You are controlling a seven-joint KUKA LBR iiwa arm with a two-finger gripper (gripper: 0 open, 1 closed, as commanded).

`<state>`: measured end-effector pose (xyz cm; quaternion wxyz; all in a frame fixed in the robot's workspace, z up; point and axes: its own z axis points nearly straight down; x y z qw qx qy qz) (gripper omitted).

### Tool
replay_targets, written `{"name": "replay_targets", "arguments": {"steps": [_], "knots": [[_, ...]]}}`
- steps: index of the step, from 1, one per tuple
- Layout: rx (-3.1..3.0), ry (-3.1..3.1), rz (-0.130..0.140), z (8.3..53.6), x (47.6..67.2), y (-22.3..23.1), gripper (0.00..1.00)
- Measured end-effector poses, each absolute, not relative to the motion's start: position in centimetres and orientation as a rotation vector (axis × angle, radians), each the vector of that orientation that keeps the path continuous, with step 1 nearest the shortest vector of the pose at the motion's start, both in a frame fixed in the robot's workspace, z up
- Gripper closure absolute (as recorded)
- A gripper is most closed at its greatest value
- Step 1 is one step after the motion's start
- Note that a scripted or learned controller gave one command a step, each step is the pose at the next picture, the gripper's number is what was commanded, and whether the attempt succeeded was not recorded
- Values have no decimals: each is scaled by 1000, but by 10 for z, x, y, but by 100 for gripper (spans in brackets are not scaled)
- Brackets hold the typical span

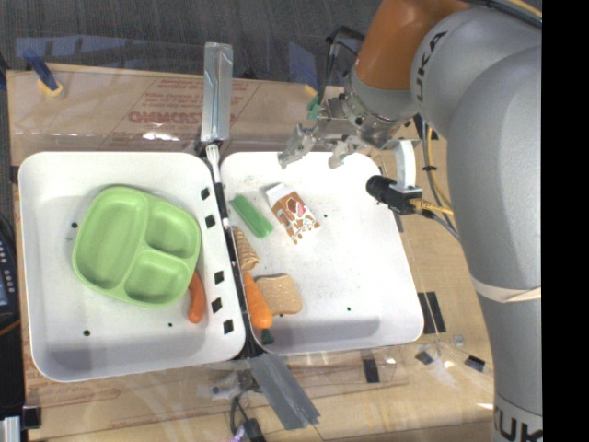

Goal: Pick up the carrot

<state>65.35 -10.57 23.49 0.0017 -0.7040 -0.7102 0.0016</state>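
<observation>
Over the far edge of the right bin (pixel 396 274), the gripper (pixel 317 150) hangs spread wide and empty, with the pickup not yet begun, while a carrot (pixel 257 302) lies against that bin's left wall near its front corner.

We saw the grey arm (pixel 488 136) reach in from the right, its orange-banded wrist bent down, the pincer (pixel 317 152) hanging with fingers spread, holding nothing.
</observation>
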Motion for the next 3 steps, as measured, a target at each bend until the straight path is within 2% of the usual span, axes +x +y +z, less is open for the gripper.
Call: {"name": "replay_targets", "arguments": {"steps": [1,2,3], "knots": [[-2218,-2217,8,140,596,-94,0],[-2090,-2342,2,192,498,-68,0],[-2011,-2408,5,190,476,-29,0]]}}
